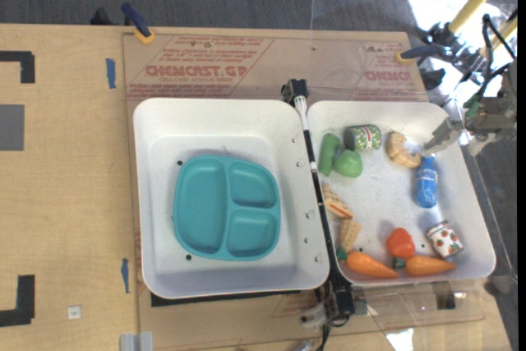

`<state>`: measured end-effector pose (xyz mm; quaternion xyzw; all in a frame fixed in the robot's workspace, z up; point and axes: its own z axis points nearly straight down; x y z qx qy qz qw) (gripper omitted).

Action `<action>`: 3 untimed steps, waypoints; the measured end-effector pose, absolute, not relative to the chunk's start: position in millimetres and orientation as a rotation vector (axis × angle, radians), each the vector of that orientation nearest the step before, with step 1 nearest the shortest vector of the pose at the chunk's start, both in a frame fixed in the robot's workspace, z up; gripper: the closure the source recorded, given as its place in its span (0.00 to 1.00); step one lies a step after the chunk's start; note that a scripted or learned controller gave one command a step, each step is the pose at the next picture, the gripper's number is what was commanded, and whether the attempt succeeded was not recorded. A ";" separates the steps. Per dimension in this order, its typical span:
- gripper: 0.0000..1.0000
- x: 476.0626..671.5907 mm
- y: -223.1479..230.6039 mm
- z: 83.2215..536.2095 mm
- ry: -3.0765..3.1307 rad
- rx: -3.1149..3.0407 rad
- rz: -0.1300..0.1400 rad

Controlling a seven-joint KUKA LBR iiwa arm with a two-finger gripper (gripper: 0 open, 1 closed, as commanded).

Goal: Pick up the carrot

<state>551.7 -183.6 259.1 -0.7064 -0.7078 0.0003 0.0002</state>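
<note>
Glossy orange plastic carrot (371,265), matt teal plastic tray (228,208), smooth white plastic bins (156,201), pale wood-look bench (66,177), brown paper-covered sheet (246,66)

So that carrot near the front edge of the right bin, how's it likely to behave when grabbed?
The carrot looks like a rigid, glossy toy, so probably stiff, light and a bit slippery. Its tapered round shape may roll or squirt sideways. The red pepper sits close beside it, which could crowd a grasp.
</note>
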 end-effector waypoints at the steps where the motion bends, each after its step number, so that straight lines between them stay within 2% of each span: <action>1: 0.00 600.9 -171.4 112.0 -2.173 -2.250 0.010; 2: 0.00 665.7 -207.8 89.3 -2.469 -1.891 0.004; 3: 0.00 629.4 -164.0 88.2 -2.388 -2.048 -0.006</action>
